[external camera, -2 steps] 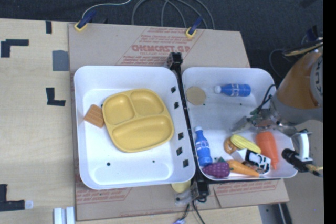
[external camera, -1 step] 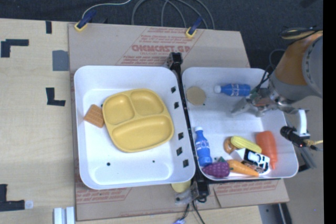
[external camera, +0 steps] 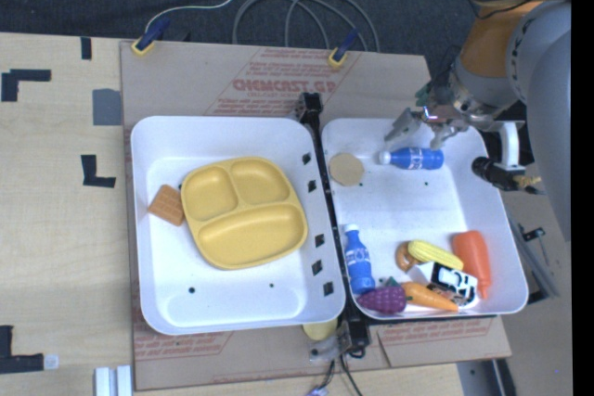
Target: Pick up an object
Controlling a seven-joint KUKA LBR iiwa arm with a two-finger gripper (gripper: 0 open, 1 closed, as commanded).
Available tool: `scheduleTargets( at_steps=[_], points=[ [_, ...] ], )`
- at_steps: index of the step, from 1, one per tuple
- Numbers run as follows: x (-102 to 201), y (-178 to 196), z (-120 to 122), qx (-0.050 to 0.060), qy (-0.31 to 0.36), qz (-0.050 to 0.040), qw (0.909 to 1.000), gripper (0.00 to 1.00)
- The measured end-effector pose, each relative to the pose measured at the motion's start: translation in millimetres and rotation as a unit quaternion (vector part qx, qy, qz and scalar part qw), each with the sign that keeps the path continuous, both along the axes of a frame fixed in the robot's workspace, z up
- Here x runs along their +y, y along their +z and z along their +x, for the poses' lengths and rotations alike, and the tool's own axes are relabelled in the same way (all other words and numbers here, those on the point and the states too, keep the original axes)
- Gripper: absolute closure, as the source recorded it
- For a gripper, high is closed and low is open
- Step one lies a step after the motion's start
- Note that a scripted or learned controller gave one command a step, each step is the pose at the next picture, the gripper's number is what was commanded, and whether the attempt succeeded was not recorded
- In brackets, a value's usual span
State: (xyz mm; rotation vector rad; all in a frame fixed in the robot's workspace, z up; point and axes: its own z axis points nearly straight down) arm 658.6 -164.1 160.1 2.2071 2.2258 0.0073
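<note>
My gripper [external camera: 424, 129] hangs at the far edge of the right bin [external camera: 422, 209], its two fingers spread open with nothing between them. Just in front of it a small blue bottle [external camera: 415, 159] with a white cap lies on its side on the bin floor, apart from the fingertips. A tan round disc [external camera: 346, 169] rests to the bottle's left. A second blue bottle [external camera: 358, 260] lies by the bin's left wall.
The right bin's near corner holds a yellow banana [external camera: 434, 253], an orange piece [external camera: 473, 260], purple grapes [external camera: 382, 299], a carrot [external camera: 429, 295] and a black-and-white item [external camera: 450, 278]. In the left bin [external camera: 148, 162] are a yellow divided plate [external camera: 244, 210] and an orange cracker [external camera: 168, 205].
</note>
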Motion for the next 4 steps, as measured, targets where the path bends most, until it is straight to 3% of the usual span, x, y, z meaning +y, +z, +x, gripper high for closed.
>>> scheduleTargets(
  at_steps=[1, 2, 3, 4],
  points=[
    [21, -77, -97, 0.003, -0.005, -0.0002, 1.0000, 0.00],
    [84, 31, 2, -0.003, 0.001, 0.0005, 1.0000, 0.00],
    [104, 23, -33, 0.006, -0.003, 0.0010, 1.0000, 0.00],
    [132, 23, -112, 0.008, -0.004, 0.0016, 1.0000, 0.00]
  ],
)
